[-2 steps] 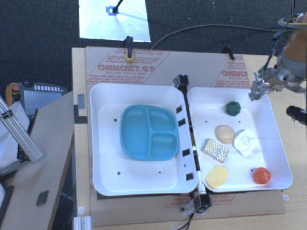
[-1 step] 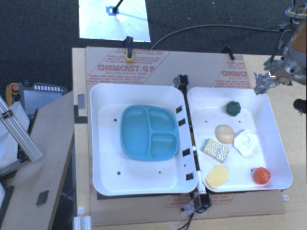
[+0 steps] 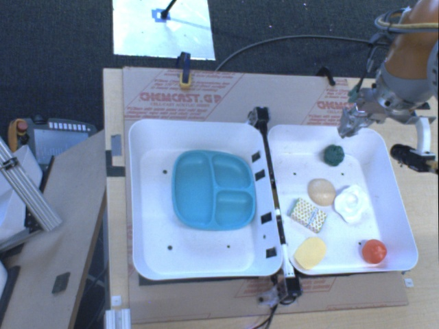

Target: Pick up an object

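I see my jaws (image 3: 348, 129) over the right bin's (image 3: 401, 204) far edge, whether parted I cannot tell; the dark green lump (image 3: 334, 155) lies just below-left, nearest pick.

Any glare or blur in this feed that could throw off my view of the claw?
Camera view: the claw is soft and blurred above the right bin's far rim; the bright panel at the top is washed out by glare; the items in the bin are evenly lit, with soft shadows.

Single fixed overhead camera, slanted down on both white bins (image 3: 206, 132), moderately near.
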Robot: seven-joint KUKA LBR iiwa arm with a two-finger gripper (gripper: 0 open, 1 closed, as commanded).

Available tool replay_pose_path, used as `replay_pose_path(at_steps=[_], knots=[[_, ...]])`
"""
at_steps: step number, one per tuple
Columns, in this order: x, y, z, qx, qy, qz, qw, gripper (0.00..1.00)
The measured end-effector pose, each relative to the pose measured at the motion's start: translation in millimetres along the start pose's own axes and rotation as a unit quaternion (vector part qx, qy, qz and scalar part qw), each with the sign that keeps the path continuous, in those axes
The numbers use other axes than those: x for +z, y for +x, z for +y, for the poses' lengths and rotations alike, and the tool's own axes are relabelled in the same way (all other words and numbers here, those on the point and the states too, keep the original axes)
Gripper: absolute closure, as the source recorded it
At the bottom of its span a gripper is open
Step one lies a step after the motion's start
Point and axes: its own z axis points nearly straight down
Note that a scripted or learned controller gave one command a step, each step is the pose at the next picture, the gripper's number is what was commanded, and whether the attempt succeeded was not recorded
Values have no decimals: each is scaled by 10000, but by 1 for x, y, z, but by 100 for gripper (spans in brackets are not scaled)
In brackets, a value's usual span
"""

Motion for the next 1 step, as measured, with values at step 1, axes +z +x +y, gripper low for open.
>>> replay_pose_path(at_steps=[1], knots=[[0,49,12,-3,-7,3,10000,100]])
